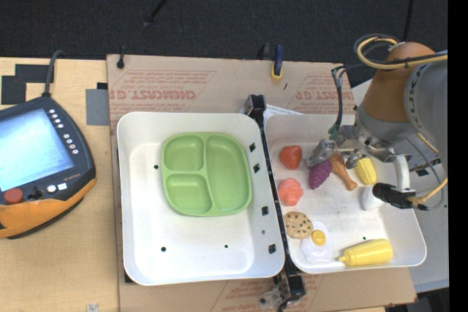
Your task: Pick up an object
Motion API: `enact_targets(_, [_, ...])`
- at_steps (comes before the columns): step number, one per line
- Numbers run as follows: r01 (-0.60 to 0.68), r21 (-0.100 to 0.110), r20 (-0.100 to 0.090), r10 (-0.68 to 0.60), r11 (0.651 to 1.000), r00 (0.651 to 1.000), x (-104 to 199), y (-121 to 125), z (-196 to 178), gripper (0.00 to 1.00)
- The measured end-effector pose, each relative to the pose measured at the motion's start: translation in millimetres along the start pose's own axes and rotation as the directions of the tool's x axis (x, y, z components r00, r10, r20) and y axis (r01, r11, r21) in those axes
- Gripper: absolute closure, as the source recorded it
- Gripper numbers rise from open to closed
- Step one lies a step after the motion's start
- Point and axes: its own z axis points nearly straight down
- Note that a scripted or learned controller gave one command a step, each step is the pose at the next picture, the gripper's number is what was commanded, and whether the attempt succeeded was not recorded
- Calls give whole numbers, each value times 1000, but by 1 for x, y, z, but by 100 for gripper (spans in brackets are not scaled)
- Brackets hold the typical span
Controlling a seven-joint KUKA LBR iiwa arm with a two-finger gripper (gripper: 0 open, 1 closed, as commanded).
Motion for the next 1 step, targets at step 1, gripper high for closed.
enact_targets(1, [0, -4, 1, 0, 1000, 1000, 2, 0, 18, 0])
